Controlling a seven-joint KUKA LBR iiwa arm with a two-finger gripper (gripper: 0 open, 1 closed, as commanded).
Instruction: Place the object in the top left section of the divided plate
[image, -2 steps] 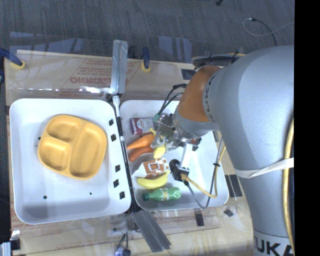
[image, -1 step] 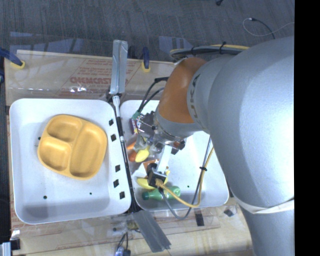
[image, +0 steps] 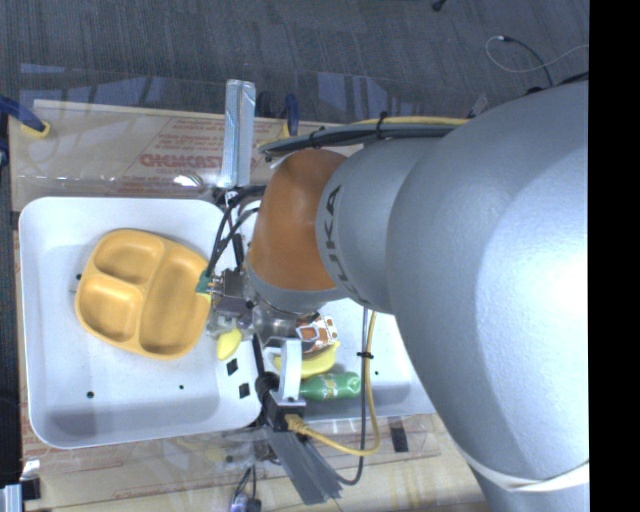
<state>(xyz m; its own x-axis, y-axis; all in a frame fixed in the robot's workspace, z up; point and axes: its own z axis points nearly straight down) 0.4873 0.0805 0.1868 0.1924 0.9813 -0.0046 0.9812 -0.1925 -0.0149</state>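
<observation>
Plate (image: 140, 292), yellow and divided, flat in the left bin (image: 50, 400) toward its far edge; every section bare, the top left one included. By that reckoning nothing placed yet, with grasp, carry and release all left to do. Cannot single out the object for certain: yellow piece (image: 228, 343) just beside the gripper (image: 238, 318), at the wall between the bins; green thing (image: 332, 387) and orange-and-white thing (image: 318, 329) close by, toward the near left corner of the right bin (image: 395, 375), under the wrist. Gripper state not to be told, hidden beneath the arm (image: 450, 250). Red print on the brown sheet (image: 120, 140) past the bins' far edge, too blurred to read.
</observation>
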